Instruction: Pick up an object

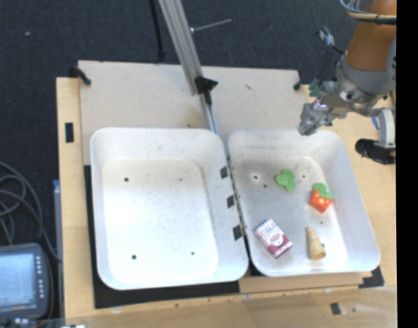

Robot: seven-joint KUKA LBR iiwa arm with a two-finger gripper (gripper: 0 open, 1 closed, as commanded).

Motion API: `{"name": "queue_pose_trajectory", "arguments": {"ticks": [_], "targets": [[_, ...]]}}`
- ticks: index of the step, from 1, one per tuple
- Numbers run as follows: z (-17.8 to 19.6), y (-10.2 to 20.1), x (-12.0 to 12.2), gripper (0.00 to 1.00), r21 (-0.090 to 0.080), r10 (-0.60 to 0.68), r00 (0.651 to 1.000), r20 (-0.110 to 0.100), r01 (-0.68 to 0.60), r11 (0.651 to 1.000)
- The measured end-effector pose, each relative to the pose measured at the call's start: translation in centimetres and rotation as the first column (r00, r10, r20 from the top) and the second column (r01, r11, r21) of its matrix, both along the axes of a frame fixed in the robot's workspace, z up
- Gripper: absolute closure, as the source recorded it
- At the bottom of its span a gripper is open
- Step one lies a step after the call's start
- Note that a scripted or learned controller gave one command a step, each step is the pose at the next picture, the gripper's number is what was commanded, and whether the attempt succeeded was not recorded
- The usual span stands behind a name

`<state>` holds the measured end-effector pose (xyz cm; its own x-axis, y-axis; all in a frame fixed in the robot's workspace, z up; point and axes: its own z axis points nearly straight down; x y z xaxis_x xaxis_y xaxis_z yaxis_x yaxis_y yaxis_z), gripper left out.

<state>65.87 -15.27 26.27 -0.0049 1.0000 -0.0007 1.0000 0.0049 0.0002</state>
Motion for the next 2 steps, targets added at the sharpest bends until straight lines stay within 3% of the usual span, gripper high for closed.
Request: {"name": "queue_pose_trajectory", "arguments": {"ticks": [2], "targets": [[-0.1, 12.3, 0.9, 1.00, 0.002, 0.002, 1.000, -0.001, -0.002, 1.000]]}}
